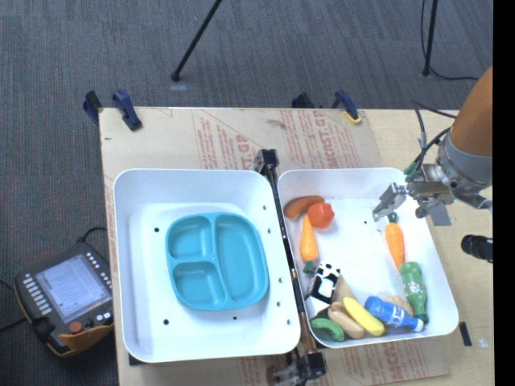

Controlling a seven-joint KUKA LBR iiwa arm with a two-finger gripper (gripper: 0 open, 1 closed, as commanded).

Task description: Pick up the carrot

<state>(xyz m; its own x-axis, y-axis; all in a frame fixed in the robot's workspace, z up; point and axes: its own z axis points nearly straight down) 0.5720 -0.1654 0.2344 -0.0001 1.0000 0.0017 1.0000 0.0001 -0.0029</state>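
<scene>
Two orange carrots lie in the right bin. One carrot is near the bin's right side, and a second carrot lies by the left wall. My gripper hovers over the right bin's upper right part, just above and slightly right of the right-hand carrot's top end. Its fingers are spread open and nothing sits between them.
The right bin also has a red tomato, a brown sausage, a green bottle, a blue bottle, a banana and a black-and-white toy. The left bin has a blue divided plate.
</scene>
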